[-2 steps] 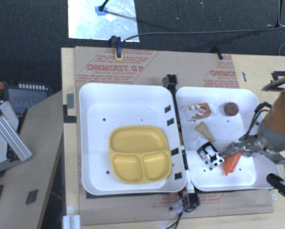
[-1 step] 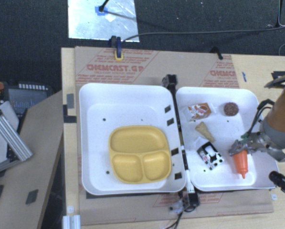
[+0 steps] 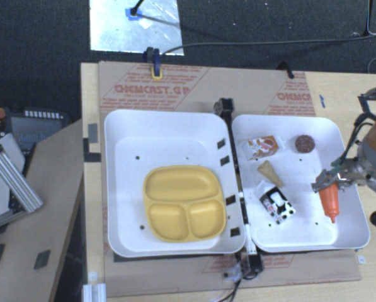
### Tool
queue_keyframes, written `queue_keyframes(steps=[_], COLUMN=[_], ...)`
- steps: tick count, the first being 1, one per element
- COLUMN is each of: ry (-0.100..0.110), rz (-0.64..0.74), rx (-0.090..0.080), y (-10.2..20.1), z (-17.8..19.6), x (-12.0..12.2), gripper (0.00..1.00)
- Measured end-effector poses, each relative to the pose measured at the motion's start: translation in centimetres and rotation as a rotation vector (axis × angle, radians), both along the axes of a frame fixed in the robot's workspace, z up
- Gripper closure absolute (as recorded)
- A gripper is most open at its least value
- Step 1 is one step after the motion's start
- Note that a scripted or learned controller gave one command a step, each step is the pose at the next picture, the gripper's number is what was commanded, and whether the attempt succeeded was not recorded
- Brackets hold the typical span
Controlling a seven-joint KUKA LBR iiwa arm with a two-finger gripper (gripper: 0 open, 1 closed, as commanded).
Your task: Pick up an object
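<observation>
My gripper is over the right side of the right bin, reaching in from the right edge. Directly under it is an orange carrot-shaped object, its thick end meeting the gripper and its tip pointing toward the bin's front. The view does not show whether the object lies on the bin floor or hangs from the gripper. Further left in this bin are a black-and-white object, a tan wedge, a red-and-white snack packet and a round brown cookie.
The left bin holds a yellow divided plate. A black divider with clips runs between the bins. The grey arm and its cables stand over the right bin's right wall.
</observation>
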State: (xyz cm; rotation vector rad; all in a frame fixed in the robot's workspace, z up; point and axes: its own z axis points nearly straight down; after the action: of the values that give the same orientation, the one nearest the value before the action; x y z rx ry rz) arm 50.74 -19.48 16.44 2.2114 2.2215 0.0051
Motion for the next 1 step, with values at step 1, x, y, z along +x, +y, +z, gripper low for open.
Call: queue_keyframes(steps=[1], ry=[0.000], rz=[0.001], rx=[0.000], y=[-0.05], z=[5.39], x=[0.19], gripper=[1.00])
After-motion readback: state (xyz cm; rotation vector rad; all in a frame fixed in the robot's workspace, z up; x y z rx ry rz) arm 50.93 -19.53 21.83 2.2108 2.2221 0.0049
